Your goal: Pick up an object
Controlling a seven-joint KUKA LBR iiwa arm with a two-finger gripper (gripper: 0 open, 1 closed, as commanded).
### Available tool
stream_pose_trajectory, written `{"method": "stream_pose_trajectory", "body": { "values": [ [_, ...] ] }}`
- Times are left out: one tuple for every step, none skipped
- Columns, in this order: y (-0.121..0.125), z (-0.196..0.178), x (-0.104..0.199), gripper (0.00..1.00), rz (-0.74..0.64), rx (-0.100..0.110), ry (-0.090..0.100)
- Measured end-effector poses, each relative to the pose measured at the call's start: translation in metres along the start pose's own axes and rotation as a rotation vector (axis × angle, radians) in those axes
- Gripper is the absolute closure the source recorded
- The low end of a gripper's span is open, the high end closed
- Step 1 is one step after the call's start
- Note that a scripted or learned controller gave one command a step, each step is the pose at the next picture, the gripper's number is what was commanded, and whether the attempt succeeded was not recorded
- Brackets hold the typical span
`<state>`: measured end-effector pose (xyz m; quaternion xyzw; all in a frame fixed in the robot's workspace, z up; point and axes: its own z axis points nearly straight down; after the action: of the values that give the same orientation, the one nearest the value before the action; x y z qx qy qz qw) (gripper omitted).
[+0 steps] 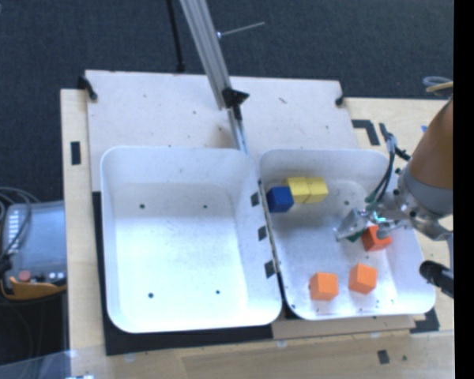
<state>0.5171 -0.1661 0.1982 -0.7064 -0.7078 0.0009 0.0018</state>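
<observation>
1. Two orange cubes sit nearest the camera in the right bin [395,294]: one orange cube [324,286] left of another orange cube [363,279], a small gap between them, both free of the arm.
2. Just behind them, the gripper [362,229] is low in the right bin, hard against a red-orange cube [376,239] near the bin's right wall. This cube looks like the pick target.
3. Gripper state: cannot tell. The metal parts blur over the cube, so there is no clear sign of the cube being held or merely touched.
4. Step judgement: grasp attempt at the cube, descent or closing stage. No lift evident; the cube seems to rest on the bin floor.
5. Next move calls for a firm hold across the cube's sides, then a straight lift clear of the bin rim. If the cube is off-centre, it may be pushed aside rather than caught.
6. In the way: the right wall is close to the cube, leaving little room on that side. The two front cubes are near but apart from the target.
7. Further back in the same bin: a blue cube [280,199] touching a yellow block [307,189], well apart from the gripper.
8. Left bin [110,212] sits beside it on the desk [75,117].
9. Farthest: a slanted aluminium pole [205,46] rising from the desk's back.
</observation>
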Motion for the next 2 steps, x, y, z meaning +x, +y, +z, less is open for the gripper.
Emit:
{"method": "stream_pose_trajectory", "body": {
  "values": [
    [0.001, -0.002, 0.000, 0.00, 0.002, -0.006, -0.002],
    [0.001, 0.053, -0.012, 0.00, 0.003, 0.000, -0.002]
  ]
}}
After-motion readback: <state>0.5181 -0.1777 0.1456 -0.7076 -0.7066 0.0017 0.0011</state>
